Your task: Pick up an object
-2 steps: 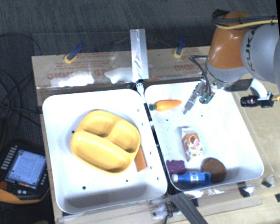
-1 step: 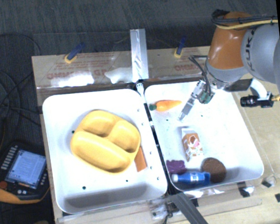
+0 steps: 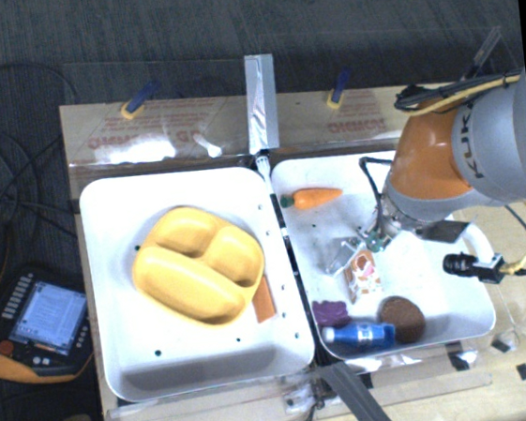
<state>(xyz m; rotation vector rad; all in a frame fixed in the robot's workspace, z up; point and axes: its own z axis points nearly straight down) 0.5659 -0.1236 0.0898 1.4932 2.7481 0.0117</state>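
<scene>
We see the arm (image 3: 455,159) at right of frame, its gripper (image 3: 357,246) low in the right bin (image 3: 446,325), fingers slightly apart just above the small packet (image 3: 363,276) at centre-right. We fear they slide off and nudge the carrot (image 3: 313,197).

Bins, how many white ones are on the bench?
2. The left bin holds a big yellow toy. The right bin holds a carrot and a blue bottle.
</scene>
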